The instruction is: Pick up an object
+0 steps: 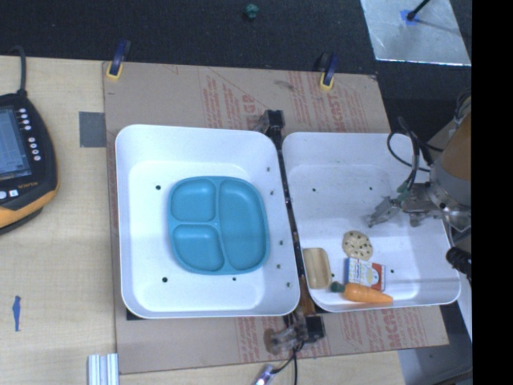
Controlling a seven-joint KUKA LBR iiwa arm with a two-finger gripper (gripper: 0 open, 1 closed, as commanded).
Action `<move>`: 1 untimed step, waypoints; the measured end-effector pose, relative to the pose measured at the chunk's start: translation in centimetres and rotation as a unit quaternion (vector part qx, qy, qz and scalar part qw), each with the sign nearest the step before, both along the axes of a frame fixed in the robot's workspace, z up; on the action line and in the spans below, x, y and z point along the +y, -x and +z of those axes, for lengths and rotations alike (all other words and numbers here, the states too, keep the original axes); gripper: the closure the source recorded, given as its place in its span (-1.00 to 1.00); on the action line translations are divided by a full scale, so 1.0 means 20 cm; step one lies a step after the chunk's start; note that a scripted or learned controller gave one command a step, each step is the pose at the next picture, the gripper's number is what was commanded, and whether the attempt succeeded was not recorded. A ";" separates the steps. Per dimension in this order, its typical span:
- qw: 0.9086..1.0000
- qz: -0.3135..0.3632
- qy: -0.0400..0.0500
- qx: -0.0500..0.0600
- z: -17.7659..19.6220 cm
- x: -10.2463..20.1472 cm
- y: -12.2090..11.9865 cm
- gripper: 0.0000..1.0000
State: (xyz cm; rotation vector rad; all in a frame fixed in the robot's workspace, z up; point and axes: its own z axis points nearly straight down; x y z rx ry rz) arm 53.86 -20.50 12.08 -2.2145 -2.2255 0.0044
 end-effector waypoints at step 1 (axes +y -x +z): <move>1.000 0.001 0.000 0.000 -0.15 0.27 0.00 -1.00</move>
